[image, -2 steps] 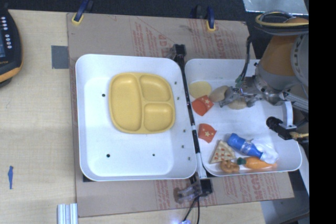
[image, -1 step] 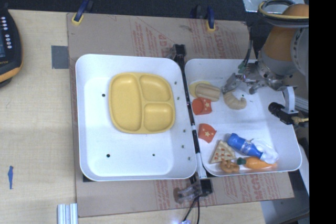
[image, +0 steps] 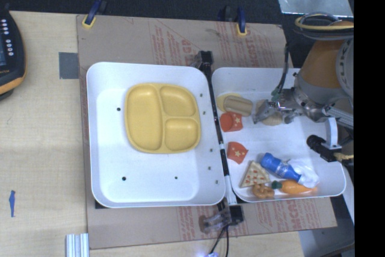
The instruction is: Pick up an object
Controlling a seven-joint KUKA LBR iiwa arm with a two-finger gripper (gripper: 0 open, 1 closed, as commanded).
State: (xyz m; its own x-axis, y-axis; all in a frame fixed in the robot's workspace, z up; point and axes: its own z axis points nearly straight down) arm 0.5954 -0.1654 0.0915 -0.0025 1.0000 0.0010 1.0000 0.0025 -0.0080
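My gripper hangs low over the upper middle of the right bin, with the grey arm and its orange band reaching in from the right. Directly under it lies a small tan object, partly hidden by the gripper. Just to its left sits a tan bun-like piece. Below that are two red pieces. Near the bin's front edge lie a triangular cracker-like slice, a blue bottle, an orange carrot and a small brown piece.
The left bin holds a yellow divided plate. A black divider with clips runs between the bins. A black and orange device sits at the far left of the bench.
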